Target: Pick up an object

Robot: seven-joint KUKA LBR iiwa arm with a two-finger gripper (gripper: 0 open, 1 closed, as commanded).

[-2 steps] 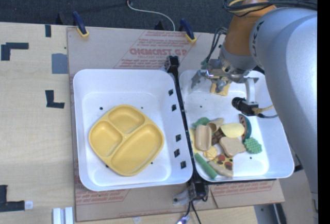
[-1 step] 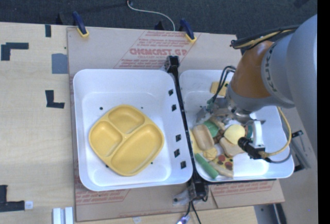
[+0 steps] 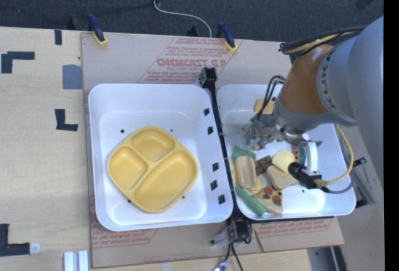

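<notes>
In the camera view, the grey arm [image 3: 349,76] with its orange band reaches in from the right and hangs low over the right-hand bin [image 3: 324,204], its pincer [image 3: 262,134] down among the clutter near the bin's upper middle; whether the pincer is spread or pressed together cannot be told, since the wrist hides it, and nothing can be seen pinched in it. The objects to choose from lie heaped in the lower left of that bin: a tan bread-like piece [image 3: 245,172] beside the divider, a green strip [image 3: 251,202] along the bottom edge, a pale yellow round item [image 3: 283,159], a brownish wedge [image 3: 280,177] and a few small dark bits, all touching or overlapping. The left bin [image 3: 103,108] holds a yellow divided plate [image 3: 153,168], well apart from the arm. The main risk, judging from this, is the crowding: a close on one item could catch its neighbour, or push the heap against the bin wall so that the target slips out. The round item looks smooth and likely to roll from a pinch. The pincer also seems to sit just above the heap instead of over any one piece, so it could shut on nothing. A yellow cable [image 3: 341,176] loops near the wrist and might drag across the objects. The bins rest on cardboard on the desk [image 3: 37,157].
</notes>
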